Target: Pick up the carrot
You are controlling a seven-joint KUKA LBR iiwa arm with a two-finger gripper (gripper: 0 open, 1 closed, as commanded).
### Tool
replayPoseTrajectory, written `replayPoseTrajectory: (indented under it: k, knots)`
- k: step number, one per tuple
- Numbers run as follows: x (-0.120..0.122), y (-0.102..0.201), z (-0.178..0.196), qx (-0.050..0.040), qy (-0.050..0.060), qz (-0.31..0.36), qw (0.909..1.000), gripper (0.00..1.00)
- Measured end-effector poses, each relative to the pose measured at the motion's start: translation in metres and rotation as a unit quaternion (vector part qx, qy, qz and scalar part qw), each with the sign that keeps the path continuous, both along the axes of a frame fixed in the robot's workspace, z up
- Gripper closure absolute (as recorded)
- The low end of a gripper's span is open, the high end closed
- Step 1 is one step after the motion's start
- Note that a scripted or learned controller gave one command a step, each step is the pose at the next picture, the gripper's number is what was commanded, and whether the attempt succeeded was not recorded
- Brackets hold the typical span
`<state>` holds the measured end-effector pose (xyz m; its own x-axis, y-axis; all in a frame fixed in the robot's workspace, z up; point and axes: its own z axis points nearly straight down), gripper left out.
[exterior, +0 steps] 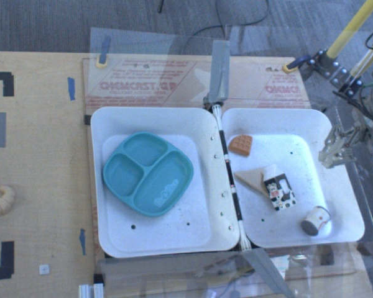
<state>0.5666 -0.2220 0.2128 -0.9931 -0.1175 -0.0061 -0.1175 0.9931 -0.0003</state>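
**Gripper waits at the right bin's edge, carrot not yet reached**

We look down on two white bins side by side. In the right bin [298,120], near its middle, lies a pale tan, tapered piece that we take to be the carrot [248,180]; its colour is washed out, so we may be wrong. It lies flat. Its long axis runs from the left, a little higher in the view, to the lower right. The narrow tip points left toward the divider between the bins, and the wide end touches a small black-and-white carton [278,192]. A square waffle [240,144] sits near it, toward the bin's far corner, and a cup [315,220] lies on its side at the near right.

The gripper [337,149] hangs over the right rim of this bin, well apart from the carrot. Whether it is released or clenched we cannot tell, as it is small and blurred.

We judge that the task is at the approach step. The next move calls for travel leftward across the bin, a turn of the wrist to close across the carrot's width, and a descent clear of the carton.
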Motion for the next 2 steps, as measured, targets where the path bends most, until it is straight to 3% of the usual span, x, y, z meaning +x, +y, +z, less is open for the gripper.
replayPoseTrajectory:
  k: [1, 2]
  knots:
    - [0.064, 0.001, -0.005, -0.0012, -0.003, 0.175, 0.9846, 1.0]
    - [0.023, 0.0, -0.002, -0.0012, 0.0, 0.295, 0.9555, 1.0]
